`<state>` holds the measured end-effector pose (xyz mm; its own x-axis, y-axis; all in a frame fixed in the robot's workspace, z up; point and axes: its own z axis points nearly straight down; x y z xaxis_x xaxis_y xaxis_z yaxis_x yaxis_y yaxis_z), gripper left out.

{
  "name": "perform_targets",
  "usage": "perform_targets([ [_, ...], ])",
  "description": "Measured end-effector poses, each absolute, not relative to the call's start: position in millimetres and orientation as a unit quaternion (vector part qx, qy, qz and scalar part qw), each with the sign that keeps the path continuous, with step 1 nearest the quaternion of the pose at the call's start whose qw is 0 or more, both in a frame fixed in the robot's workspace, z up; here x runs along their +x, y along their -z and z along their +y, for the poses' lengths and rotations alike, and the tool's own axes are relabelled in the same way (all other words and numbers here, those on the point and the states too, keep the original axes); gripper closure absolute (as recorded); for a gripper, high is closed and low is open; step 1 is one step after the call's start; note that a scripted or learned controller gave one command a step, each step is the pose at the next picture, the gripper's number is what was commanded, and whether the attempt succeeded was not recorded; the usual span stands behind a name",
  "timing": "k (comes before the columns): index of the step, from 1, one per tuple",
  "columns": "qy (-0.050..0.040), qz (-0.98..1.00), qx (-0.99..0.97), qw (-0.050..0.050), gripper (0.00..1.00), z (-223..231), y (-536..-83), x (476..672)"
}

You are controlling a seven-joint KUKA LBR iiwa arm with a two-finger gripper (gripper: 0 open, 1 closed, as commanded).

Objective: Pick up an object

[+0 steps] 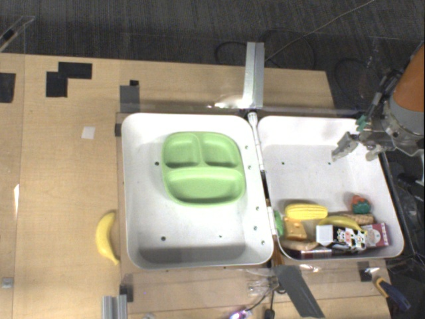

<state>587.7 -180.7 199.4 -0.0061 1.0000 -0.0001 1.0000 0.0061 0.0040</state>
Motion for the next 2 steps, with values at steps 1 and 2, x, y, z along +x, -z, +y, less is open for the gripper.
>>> perform_targets([
  [1,-0.0007,0.686,0.727,0.000,0.00,-150.9,-117.0,561.0],
  [2,-0.0050,0.712,0.702,0.009,0.00,-116.7,-91.0,514.4],
])
